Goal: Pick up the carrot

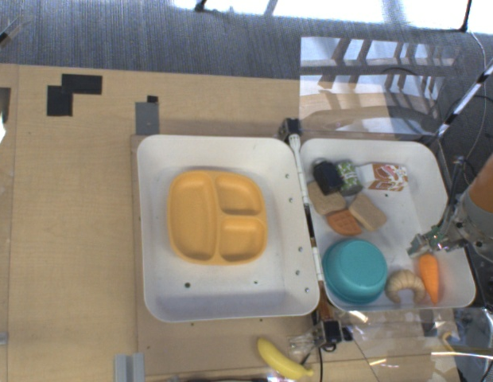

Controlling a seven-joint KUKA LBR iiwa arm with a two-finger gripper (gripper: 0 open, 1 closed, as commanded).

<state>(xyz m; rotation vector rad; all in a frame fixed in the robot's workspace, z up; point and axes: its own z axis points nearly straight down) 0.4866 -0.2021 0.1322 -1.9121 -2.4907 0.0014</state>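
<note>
Hovering at the right bin's [437,161] right edge, my gripper [434,243] sits just above the carrot's [428,278] top end, nearly touching it. That carrot lies in the bin's near right corner, beside a croissant [404,284], its long axis running toward the near wall. I cannot tell my grip's state.

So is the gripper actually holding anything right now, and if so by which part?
Cannot be told. The gripper sits right at the top end of the carrot in the right bin, but no grasp shows.
</note>
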